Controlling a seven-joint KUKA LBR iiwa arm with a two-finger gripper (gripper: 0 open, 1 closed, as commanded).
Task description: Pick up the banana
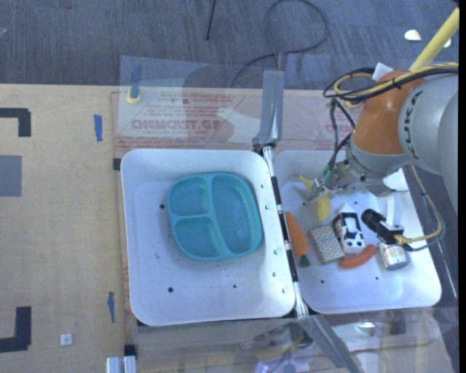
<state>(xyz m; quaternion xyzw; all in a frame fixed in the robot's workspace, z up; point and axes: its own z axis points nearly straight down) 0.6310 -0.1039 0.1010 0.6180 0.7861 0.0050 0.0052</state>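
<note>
Two shallow white bins sit side by side on a tan surface (58,240), and I'll use the teal divided plate (215,216) as my reference for everything. That plate lies flat in the left bin (145,291), roughly in the middle. The right bin (408,291) is on the plate's right in the view, and that's where all the clutter is. Closest to the plate, just past the seam between the bins, is an orange carrot (295,233). Further out from the plate come a tan checkered square (326,243), a small white-and-black carton (349,232), a red sausage-shaped thing (358,256) and a little can (393,256).

The banana (322,210) is right of the plate too, a bit past the carrot, lying on the bin floor. The gripper (325,186) hangs just over the banana's far end, on a grey arm (382,120) with an orange band. Honestly can't tell whether it's spread or closed, or even touching the banana.

As for the surface itself: way left of the plate there are black tape corner marks (24,122), a grey patch (9,176) and bits of blue tape (97,127). Behind the plate lies a clear plastic sheet (175,124) with faded red lettering. Beyond that is grey-blue carpet (87,36) with a black cable (210,22) on it.
</note>
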